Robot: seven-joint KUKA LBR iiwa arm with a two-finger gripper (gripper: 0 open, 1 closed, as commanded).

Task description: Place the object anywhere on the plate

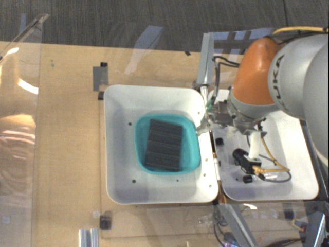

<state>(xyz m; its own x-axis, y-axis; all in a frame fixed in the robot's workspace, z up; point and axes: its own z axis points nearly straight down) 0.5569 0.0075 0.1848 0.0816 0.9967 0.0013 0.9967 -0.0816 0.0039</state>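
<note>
A dark grey ribbed block (pixel 164 145) lies flat on the teal plate (pixel 192 153), which sits in the middle of the left bin (pixel 118 153). My gripper (pixel 245 129) hangs over the left part of the right bin (pixel 300 174), just past the wall between the two bins. It is to the right of the plate and apart from the block. The orange and grey wrist above covers it from this angle, and nothing shows held beneath it.
A small dark bit (pixel 219 141) lies in the right bin near the dividing wall. A metal frame post (pixel 205 60) stands behind the bins, close to the arm. Bare wooden bench (pixel 56 138) stretches to the left of the bins.
</note>
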